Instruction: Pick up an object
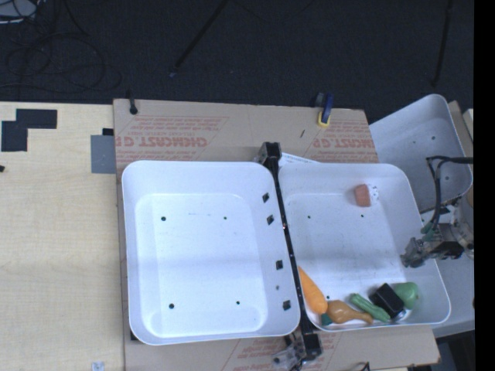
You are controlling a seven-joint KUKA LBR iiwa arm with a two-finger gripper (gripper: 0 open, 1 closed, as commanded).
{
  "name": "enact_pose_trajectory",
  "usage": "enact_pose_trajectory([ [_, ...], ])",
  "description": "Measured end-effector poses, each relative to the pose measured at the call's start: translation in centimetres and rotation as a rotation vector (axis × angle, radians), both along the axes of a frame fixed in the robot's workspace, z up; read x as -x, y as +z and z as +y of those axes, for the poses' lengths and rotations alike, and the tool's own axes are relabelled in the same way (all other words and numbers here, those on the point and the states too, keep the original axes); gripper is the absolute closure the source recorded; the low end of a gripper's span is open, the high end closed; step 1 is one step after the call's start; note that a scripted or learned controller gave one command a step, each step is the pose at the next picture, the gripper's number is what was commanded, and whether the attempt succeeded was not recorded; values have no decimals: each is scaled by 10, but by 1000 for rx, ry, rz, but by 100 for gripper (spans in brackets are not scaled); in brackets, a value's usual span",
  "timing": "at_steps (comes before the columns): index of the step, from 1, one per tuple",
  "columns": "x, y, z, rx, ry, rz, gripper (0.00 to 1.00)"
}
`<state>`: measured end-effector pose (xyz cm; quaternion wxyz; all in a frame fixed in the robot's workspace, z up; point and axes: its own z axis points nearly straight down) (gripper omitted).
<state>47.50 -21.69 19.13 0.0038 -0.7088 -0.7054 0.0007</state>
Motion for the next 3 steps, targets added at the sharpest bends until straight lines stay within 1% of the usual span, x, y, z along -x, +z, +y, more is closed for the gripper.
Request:
enact_pose_trajectory([
  [1,0,9,-1,0,2,0,100],
  [2,-31,-73,5,1,9,1,100],
  [3,-31,-58,3,2,9,-2,100],
])
